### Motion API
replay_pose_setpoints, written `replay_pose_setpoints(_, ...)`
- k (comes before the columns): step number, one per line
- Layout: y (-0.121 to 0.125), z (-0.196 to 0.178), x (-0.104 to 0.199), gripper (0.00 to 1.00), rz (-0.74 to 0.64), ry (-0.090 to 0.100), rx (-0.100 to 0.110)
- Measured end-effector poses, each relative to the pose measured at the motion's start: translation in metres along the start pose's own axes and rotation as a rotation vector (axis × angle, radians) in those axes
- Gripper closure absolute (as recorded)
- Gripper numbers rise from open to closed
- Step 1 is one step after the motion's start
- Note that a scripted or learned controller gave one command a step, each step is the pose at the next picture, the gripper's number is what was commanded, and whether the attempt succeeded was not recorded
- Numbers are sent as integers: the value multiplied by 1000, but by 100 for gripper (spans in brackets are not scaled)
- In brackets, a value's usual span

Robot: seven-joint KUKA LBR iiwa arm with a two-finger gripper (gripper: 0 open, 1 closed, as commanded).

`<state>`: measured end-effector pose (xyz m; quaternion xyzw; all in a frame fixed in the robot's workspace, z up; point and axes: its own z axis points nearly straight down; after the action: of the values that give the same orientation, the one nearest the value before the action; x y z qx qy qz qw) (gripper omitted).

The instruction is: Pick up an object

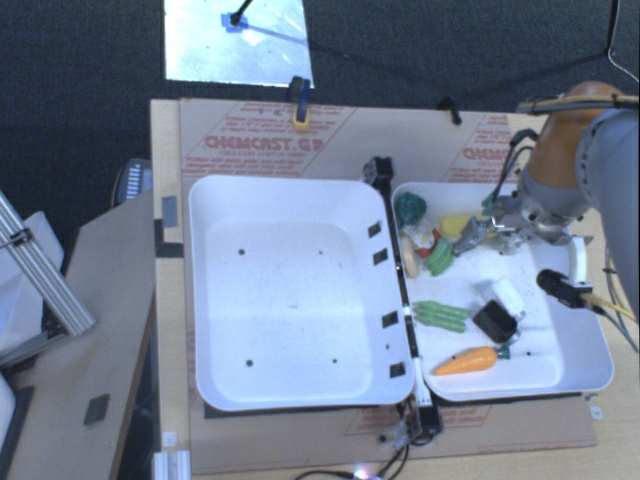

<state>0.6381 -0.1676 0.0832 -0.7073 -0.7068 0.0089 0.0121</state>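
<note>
The grey arm with the orange band [590, 153] is cut off by the right edge of the picture. The fingers of its two-finger gripper [470, 236] are too small and blurred to tell apart, near the far edge of the right shallow white bin [590, 363]. It covers part of a small yellow object [455, 225]. The small red and white object [421, 238] beside it is too blurred to name.

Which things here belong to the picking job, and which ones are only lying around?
For the job:
- end effector
- right bin
- toy carrot
- green toy vegetable
- black block
- dark green toy

Lying about:
- left bin
- yellow clamp
- silver sheet
</note>
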Motion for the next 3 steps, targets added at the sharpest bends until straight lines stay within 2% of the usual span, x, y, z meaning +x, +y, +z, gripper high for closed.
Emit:
replay_pose_setpoints(1,1,-11,0,100,-3,-6,-28)
replay_pose_setpoints(2,24,3,56,100,-5,-3,5)
replay_pose_setpoints(3,24,2,54,100,-2,0,2)
